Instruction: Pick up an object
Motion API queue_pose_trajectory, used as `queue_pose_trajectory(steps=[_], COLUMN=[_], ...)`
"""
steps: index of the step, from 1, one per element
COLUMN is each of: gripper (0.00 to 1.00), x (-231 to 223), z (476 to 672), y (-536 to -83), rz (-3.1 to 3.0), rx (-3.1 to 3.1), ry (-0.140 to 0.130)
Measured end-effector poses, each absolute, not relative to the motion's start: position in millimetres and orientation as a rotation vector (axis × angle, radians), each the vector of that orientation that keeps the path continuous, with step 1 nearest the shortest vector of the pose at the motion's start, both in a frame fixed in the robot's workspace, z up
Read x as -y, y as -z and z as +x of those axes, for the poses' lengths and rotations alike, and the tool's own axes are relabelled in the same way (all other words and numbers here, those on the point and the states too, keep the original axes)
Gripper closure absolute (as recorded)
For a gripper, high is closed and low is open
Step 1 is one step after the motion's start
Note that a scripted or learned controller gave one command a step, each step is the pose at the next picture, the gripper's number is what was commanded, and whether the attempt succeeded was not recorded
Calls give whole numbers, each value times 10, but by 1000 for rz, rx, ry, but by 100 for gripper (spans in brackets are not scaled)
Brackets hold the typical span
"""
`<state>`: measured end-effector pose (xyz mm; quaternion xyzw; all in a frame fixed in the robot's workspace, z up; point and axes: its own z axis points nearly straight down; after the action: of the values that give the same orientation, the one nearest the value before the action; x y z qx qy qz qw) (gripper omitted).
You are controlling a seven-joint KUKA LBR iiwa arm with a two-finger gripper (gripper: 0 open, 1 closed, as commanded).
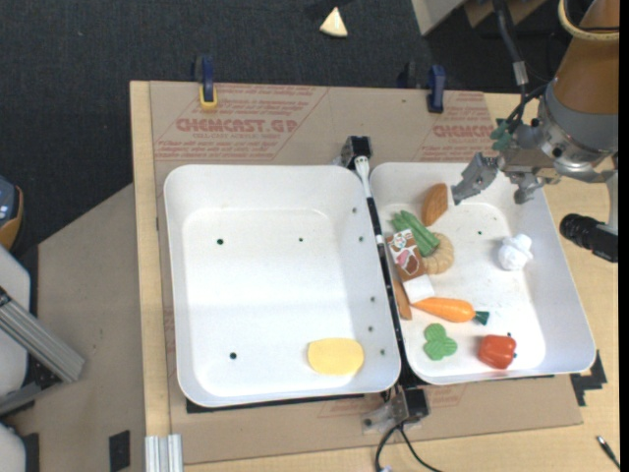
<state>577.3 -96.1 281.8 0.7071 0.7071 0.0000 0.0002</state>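
Now the gripper (499, 177), fingers spread with nothing in them, hangs above the right bin (550, 264), with the bread roll (435, 204) at its nine o'clock, probably ready to grab.

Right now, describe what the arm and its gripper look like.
The arm is grey metal with a wide orange band above the wrist. A dark cable runs down alongside it toward the wrist. The gripper is grey with two slim fingers, mounted on a lighter grey, round wrist section.
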Motion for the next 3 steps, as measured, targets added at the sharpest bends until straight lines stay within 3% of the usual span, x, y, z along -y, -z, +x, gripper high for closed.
queue_pose_trajectory(steps=[1,2,3], gripper=[0,0,0], x=[1256,1150,1017], z=[5952,6416,6682], y=[-1285,-855,-999], rz=[2232,2216,2217], rx=[-2226,-2221,-2220], ry=[14,-6,-4])
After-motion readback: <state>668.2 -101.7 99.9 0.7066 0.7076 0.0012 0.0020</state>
